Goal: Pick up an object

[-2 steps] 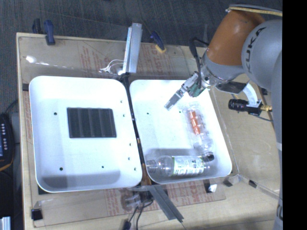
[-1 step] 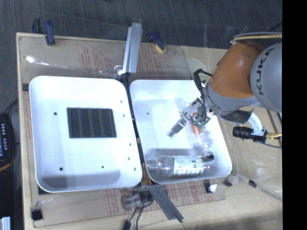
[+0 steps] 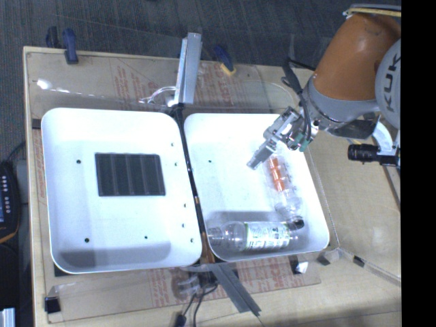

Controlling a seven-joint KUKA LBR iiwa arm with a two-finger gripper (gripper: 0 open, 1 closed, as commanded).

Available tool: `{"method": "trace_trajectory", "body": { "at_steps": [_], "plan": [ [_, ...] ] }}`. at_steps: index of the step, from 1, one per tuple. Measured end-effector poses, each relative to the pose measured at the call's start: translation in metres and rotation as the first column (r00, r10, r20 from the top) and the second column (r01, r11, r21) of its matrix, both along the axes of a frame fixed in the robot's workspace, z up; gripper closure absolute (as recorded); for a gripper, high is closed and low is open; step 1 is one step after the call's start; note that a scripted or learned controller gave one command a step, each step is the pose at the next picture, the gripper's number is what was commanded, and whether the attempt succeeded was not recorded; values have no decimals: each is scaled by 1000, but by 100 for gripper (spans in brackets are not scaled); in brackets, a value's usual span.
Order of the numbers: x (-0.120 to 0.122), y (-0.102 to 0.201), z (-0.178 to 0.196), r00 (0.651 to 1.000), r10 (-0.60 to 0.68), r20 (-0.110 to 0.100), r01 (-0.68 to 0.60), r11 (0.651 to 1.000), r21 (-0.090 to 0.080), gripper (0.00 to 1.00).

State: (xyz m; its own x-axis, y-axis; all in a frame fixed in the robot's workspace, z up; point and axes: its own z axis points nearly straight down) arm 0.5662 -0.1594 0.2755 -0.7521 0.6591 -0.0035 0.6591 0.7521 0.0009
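Camera view, clear bottle (image 3: 253, 235) label unreadable, orange-labelled bottle (image 3: 281, 180), pincer (image 3: 264, 154) above

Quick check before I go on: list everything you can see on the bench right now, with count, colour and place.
White bins: 2, white, side by side on the bench.
Dark ribbed panel: 1, dark grey, lying flat in the left bin.
Clear bottle with orange label: 1, transparent, right bin, near its right wall.
Clear bottle with pale label: 1, transparent, lying along the right bin's near wall.
Clamps: several, blue, along the bench's far edge.
Arm: 1, grey and orange, entering from the right.
Gripper: 1, grey, above the right bin by the orange-label bottle.
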Motion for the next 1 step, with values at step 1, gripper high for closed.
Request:
{"method": "trace_trajectory", "body": {
  "at_steps": [1],
  "plan": [
    [27, -32, -60, 999, -42, -6, 42, 999, 1, 0]
  ]
}}
